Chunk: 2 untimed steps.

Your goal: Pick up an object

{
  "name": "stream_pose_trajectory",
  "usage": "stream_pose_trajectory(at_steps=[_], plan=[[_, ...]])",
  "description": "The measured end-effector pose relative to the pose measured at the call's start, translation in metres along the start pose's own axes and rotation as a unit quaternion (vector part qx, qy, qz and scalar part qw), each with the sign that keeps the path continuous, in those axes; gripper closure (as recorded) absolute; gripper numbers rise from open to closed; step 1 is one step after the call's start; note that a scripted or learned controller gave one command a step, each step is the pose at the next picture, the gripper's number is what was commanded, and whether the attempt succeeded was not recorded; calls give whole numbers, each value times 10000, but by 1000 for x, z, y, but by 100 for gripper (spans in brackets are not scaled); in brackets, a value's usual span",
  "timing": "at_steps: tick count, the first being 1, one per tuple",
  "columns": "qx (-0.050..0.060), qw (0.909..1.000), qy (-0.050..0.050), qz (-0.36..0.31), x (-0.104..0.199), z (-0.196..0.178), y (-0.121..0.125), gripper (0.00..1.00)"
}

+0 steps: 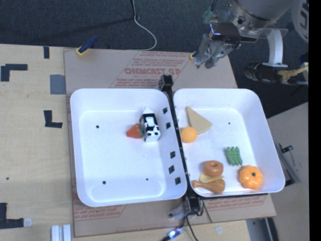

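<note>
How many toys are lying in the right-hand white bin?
6: a cheese wedge and orange ball near the divider, a green piece mid-right, and a doughnut, drumstick and pumpkin along the front.

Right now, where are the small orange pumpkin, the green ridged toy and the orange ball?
small orange pumpkin (250,177), camera view, body centre
green ridged toy (233,155), camera view, middle
orange ball (188,134), camera view, centre
</note>
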<state>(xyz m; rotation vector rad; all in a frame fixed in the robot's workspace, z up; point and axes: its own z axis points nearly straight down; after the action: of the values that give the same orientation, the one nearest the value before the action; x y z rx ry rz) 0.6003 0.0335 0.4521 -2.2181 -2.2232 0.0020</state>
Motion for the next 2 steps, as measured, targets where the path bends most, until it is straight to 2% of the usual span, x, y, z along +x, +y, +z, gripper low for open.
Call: stream_pose_trajectory(at_steps=[1, 2], plan=[[-35, 10000, 3, -1, -1, -53, -21, 100], [-28, 10000, 9, -6, 4, -86, -104, 100]])
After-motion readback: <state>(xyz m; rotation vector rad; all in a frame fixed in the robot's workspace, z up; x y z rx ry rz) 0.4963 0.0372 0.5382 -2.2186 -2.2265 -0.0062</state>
